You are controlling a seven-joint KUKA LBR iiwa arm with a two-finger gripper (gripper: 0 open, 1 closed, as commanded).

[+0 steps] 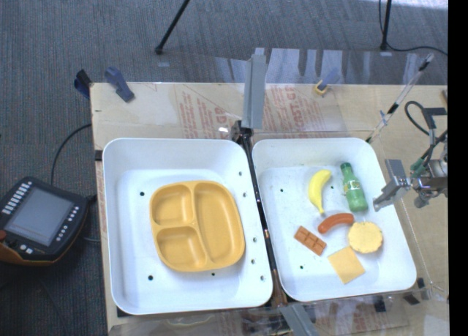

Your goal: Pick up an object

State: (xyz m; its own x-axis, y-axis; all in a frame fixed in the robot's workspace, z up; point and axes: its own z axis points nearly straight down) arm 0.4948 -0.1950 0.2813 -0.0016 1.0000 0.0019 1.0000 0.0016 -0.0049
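So far we have picked up nothing: the banana [318, 189], green bottle [354, 187], sausage [336, 222], round cracker [365, 238], cheese slice [346, 265] and chocolate bar [310, 240] all lie in the right bin [292, 153]. Our gripper [398, 184] sits at that bin's right rim, touching no object; we cannot tell its opening.

- We see a grey metal hand [398, 184] with flat, angular fingers.
- Behind it, we make out black looping cables [417, 116].
- We think small green-tinted fittings sit there, though it's blurry.
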